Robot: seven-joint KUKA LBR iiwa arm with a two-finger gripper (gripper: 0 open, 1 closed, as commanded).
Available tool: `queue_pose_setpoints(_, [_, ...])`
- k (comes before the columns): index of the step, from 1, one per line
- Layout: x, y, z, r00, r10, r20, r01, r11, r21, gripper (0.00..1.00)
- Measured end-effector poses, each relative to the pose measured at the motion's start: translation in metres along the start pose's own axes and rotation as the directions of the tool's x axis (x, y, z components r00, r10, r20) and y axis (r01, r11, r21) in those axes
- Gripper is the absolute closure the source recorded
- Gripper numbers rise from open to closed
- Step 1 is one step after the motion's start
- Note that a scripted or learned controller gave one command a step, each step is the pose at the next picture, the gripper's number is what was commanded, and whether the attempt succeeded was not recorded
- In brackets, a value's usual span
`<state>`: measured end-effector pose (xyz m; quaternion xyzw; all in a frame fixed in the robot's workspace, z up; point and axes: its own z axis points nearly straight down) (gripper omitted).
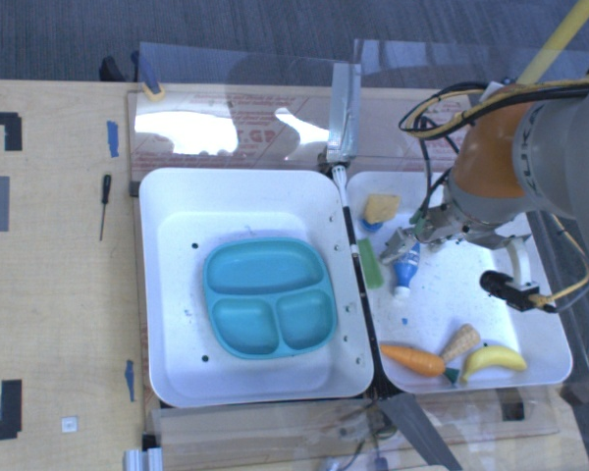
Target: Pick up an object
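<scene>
In the right bin [550, 346], my gripper [410, 237] hangs low over the upper left part, just above the top end of a white and blue tube [403, 273]. A tan bread-like piece [381, 207] lies up and left of the gripper, with a small blue item [372, 224] beside it. A green stick [371, 263] lies along the bin's left wall. Near the front edge are an orange carrot [412, 359], a tan cone [460, 340] and a yellow banana [494, 359].
The left bin [167, 263] holds a teal divided plate [268, 296]. The arm's grey body and orange band [491, 155] cover the right bin's upper right. A black part [506, 287] sticks out over the bin's right side.
</scene>
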<state>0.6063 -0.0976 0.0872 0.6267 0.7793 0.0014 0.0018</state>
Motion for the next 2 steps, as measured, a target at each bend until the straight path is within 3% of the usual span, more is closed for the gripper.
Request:
queue_pose_setpoints(1, [-0.002, 0.002, -0.012, 1.0, 0.001, 0.004, -0.001, 1.0, -0.007, 1.0])
queue_pose_setpoints(2, [0.021, 0.028, -0.102, 0.901, -0.434, 0.006, 0.434, 0.901, -0.006, 1.0])
